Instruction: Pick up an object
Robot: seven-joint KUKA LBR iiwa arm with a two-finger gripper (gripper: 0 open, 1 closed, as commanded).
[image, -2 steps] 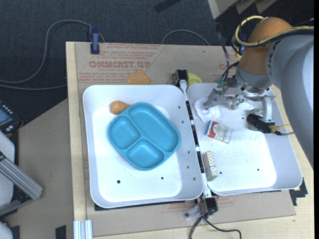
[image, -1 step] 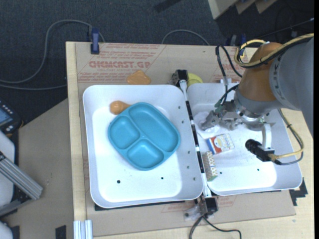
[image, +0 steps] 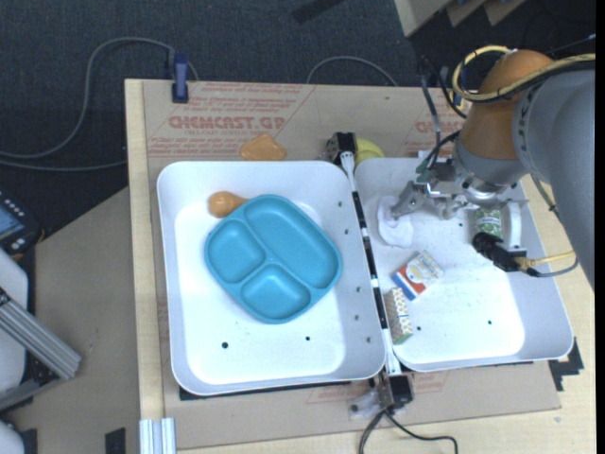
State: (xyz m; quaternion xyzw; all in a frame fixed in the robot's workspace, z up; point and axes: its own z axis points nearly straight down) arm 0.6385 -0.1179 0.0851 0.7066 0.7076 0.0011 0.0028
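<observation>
Two shallow white bins sit side by side on the desk (image: 151, 253), which is topped with a printed cardboard sheet. The left bin (image: 189, 348) carries a blue divided plate (image: 272, 256) with three compartments, lying near the bin's middle and turned at a slant; a small orange-tan piece (image: 225, 202) touches the plate's upper left edge. The right bin (image: 510, 334) holds a white crumpled object (image: 393, 227) near its upper left corner, a small red, white and blue packet (image: 416, 275) a little below that, a narrow patterned wrapper (image: 398, 316) lying along the bin's left wall, and a greenish labelled item (image: 490, 223) toward the upper right. The grey arm (image: 558, 130) with its orange band (image: 496, 112) comes in from the right and reaches down over the upper part of the right bin. The claw (image: 416, 201) is low, just right of the white crumpled object and close above it; whether it touches is unclear. I cannot tell how the claw is set: the metal parts blur together here, and nothing can be made out in its grip. Outside the bins, at the far rim, lie an orange piece (image: 262, 147) and a yellow-green object (image: 367, 149) on the cardboard, the latter just beside a black clip (image: 342, 146) at the seam between the bins. A blue connector (image: 180, 77) and dark cables run along the desk's far edge.
</observation>
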